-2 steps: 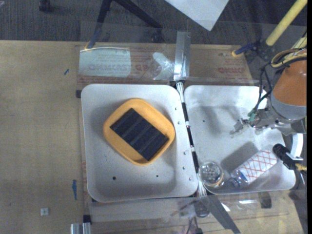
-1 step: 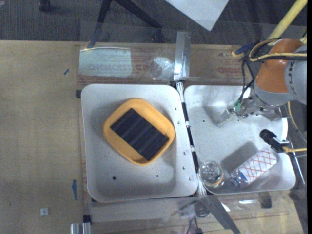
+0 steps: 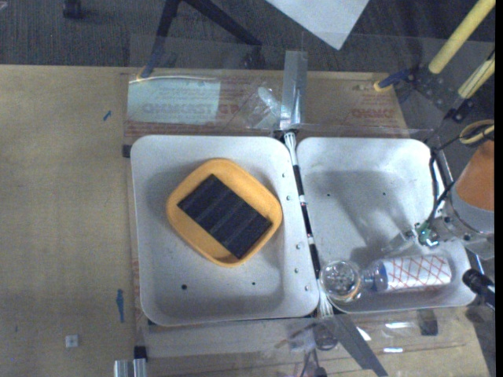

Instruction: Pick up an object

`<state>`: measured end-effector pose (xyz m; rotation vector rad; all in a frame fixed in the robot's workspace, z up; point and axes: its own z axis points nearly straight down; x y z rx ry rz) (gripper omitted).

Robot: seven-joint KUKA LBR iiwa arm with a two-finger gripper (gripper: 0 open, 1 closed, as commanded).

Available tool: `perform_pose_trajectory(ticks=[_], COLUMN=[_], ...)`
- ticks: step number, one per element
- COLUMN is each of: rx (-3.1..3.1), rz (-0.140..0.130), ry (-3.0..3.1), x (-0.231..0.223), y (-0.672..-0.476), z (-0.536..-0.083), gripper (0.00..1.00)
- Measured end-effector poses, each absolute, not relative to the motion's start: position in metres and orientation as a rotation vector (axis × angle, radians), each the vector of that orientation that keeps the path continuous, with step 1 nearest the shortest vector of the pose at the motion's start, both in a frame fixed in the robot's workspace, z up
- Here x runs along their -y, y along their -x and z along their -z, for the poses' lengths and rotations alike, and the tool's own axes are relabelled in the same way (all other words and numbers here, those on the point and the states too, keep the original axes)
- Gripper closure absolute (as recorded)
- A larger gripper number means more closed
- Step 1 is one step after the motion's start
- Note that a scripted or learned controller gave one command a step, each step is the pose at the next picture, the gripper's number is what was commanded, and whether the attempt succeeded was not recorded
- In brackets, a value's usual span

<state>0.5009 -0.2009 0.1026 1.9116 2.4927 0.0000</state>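
Arm at the right bin's edge, bottle lying below it.
From the camera view you see the gripper [image 3: 425, 234] over the right bin [image 3: 369, 171], just above a clear bottle [image 3: 391, 276] lying along its near wall; whether it is gripping, you cannot tell. An orange tray [image 3: 224, 210] sits in the left bin [image 3: 157, 281].

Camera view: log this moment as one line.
arm: at right edge | gripper over right white bin | clear plastic bottle lying at near wall, ungrasped | orange square dish with black pad in left white bin
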Motion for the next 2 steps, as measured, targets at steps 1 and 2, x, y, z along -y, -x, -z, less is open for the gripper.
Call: perform_pose_trajectory(ticks=[1,2], rx=[-2.521,-2.573], rz=[-0.005,-0.008], ry=[-1.864,-1.783], x=[0.142,0.101], y=[-0.509,-0.541], z=[-0.088,-0.088], gripper=[0.00,0.00])
